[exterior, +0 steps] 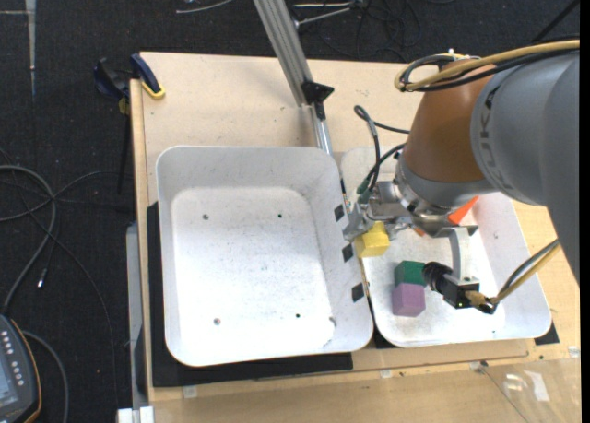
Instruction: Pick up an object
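Note:
The right bin holds a yellow block near its left wall. A green block and a purple block lie together a little nearer the front. My gripper hangs low over the bin's left side, directly above the yellow block and touching or nearly touching its top. The grey and orange wrist hides most of the gripper. An orange-red piece peeks out from under the wrist on the right.
The left bin sits beside the right one, their walls meeting near the yellow block. A metal post slants in from the back to the bins' junction. A blue and yellow clamp grips the bench's far left corner.

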Controlling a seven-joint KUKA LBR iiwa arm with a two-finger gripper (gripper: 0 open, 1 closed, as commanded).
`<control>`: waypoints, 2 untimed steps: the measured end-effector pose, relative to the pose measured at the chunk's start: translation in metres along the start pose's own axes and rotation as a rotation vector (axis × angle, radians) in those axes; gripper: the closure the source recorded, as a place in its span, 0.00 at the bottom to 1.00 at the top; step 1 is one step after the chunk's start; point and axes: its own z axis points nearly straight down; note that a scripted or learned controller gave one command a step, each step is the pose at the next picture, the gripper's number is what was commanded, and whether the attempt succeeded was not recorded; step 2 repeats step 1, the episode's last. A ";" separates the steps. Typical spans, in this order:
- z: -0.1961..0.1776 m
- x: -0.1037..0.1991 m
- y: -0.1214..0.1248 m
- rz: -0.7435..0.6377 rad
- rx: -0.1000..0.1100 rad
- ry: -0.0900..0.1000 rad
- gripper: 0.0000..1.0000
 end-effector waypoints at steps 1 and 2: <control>0.000 0.077 0.010 0.000 0.002 0.001 1.00; 0.000 0.077 0.010 0.000 0.002 0.001 1.00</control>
